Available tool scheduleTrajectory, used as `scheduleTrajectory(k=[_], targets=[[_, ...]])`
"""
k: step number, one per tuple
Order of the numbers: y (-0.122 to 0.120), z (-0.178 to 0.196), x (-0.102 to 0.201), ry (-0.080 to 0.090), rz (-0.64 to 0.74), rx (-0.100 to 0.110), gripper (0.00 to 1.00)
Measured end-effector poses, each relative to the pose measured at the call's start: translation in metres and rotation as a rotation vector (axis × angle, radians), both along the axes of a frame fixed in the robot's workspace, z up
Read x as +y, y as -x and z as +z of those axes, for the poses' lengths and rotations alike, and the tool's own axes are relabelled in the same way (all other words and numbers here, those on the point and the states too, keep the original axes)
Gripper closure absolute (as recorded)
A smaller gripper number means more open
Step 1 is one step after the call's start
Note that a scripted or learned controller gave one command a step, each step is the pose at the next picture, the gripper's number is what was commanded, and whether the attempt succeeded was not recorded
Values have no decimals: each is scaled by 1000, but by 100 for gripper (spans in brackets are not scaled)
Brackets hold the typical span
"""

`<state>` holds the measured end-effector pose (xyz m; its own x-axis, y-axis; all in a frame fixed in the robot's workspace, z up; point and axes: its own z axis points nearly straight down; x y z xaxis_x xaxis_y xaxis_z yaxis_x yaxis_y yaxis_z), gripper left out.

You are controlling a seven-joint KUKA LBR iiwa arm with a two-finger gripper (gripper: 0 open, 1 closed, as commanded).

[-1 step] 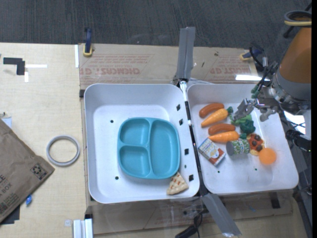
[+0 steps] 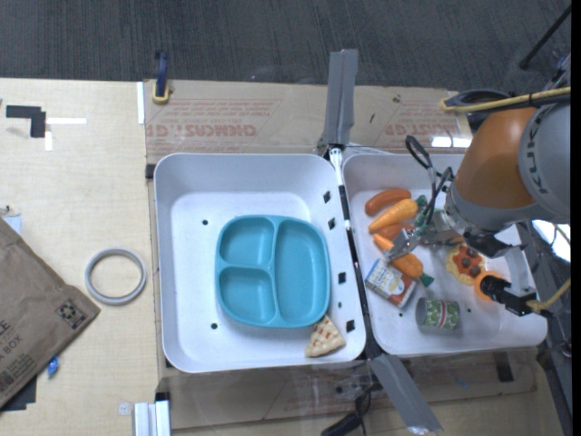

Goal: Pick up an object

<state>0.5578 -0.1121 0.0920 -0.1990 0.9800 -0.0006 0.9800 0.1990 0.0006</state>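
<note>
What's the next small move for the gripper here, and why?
Probably a short descent. The gripper sits in the right bin above the clustered orange toy foods and a small carton, with nothing visibly between its fingers. Lowering onto the orange piece beside it looks like the nearest pick.

A pale wooden bench [image 2: 73,198] fills the left and middle of the frame. Two shallow white bins rest on it side by side: the left bin [image 2: 177,271] at centre and the right bin [image 2: 522,330] toward the right edge. A roll of tape [image 2: 115,274] lies flat at middle left, apart from the bins. A brown cardboard box [image 2: 32,321] sits tilted at the lower left corner. Flattened printed cardboard [image 2: 236,125] lies along the bins' upper side.
</note>
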Motion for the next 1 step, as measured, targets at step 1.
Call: scheduleTrajectory(k=[1], targets=[[0,9,-1,0,-4,1,100]])
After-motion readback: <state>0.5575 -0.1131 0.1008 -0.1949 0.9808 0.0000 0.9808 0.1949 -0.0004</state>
